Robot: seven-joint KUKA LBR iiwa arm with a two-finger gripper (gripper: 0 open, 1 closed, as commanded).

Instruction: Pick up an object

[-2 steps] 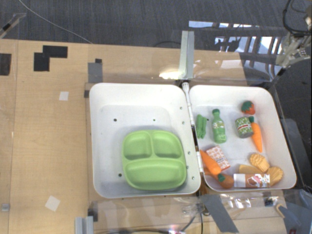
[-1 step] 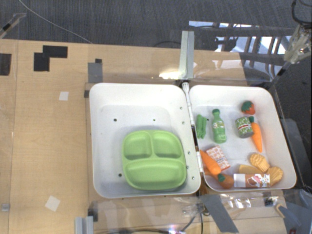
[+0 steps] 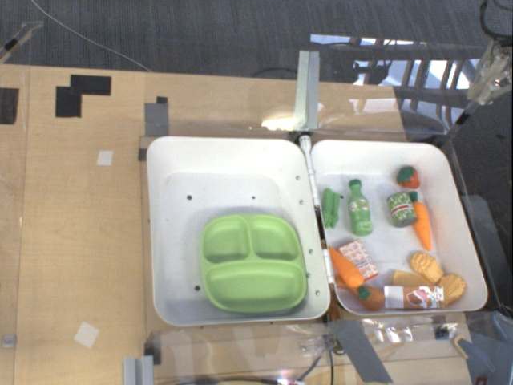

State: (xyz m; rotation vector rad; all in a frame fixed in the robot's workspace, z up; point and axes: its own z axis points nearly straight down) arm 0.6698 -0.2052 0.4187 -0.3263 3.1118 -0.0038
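On my table (image 3: 72,239) sat 2 white bins. The left bin (image 3: 172,183) held a green 3-part plate (image 3: 253,261). The right bin (image 3: 449,207) held the toy food: a green bottle (image 3: 358,208), a green can (image 3: 400,208), a carrot (image 3: 422,224), a red-and-white carton (image 3: 358,259); their labels were too small to read.

Scene evenly and brightly lit from above; soft, diffuse light. Strong glare patch seen on bench (image 3: 72,239) surface just behind divider between bins, near metal post (image 3: 307,87). Bluish-white reflections noted at upper right. Left bin (image 3: 176,183) and right bin (image 3: 449,183) rendered near-white, slight overexposure on floors. Faint soft shadows cast under green tray (image 3: 252,263) and along bin walls. Overall sharpness moderate; small toy items slightly soft, labels unreadable. Mild graininess on dark carpet (image 3: 200,14) at top. No obvious edge distortion.
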